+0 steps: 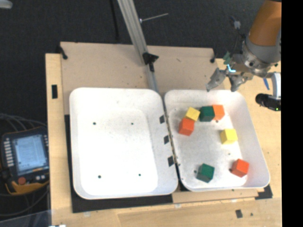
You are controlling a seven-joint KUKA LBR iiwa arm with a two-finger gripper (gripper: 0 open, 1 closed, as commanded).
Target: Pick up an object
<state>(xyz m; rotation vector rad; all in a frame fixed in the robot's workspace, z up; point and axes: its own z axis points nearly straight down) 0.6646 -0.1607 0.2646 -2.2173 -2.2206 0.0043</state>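
Approaching stage: we have grasped nothing yet.
The claw [224,81] hangs open above the right bin's [253,126] far edge; all seven blocks [207,113] remain inside.

Blocks crowd the right bin's [253,141] far left; open floor lies mid-bin around the yellow block [228,136].

A pale wooden bench [54,126] is carrying two shallow white bins side by side, the left bin [116,143] and the right bin [253,141], both sitting on what looks like a dark mat [123,201] peeking out along their front edges.
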